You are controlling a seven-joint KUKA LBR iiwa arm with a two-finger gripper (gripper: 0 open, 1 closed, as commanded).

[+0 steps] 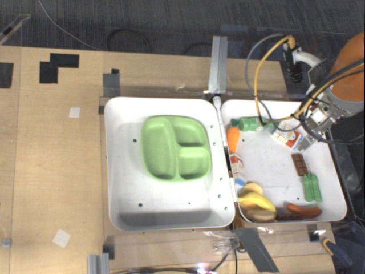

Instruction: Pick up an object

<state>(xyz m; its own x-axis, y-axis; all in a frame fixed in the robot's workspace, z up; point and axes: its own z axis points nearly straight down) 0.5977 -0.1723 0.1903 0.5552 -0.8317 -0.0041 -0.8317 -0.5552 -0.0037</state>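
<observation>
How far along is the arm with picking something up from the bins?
Done: the gripper has reached the right bin's upper right corner, near a small white and red packet. In hand: nothing visibly held. Left: the grasp and lift; the carrot, bananas, brown bar and green block all lie in the bin.

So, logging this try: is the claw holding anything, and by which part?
Nothing shows between the claw fingers; it sits over the right bin's far right corner.

Orange-banded grey arm (349, 76) with yellow and black cables (268, 56) and a metallic pincer (311, 131).
</observation>
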